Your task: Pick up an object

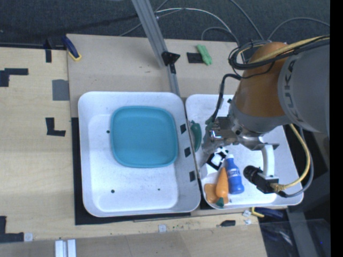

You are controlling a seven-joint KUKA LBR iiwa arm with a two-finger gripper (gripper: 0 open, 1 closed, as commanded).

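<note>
I am reaching down into the right bin point(286, 143), my wrist low over its left half. My fingers point(221, 155) are hidden under the wrist and its fittings, so I cannot tell how they stand or whether they touch anything.

Just below them lie the likely things to take: a blue bottle point(233, 176) with a white cap, and an orange carrot-shaped toy point(221, 187) touching its left side, both near the front wall of the bin. A small black-and-white piece point(217, 158) sits right by my fingers, and a dark green thing point(195, 134) leans at the bin's left wall.

To do this step well, I judge I should settle on one thing, probably the bottle, and come down across its narrow width, not its length. The carrot crowds one side, so a finger could land on it or push both away. The front wall is near too.

The left bin point(91, 159) carries a teal plate point(143, 136), well apart from my work.
</note>
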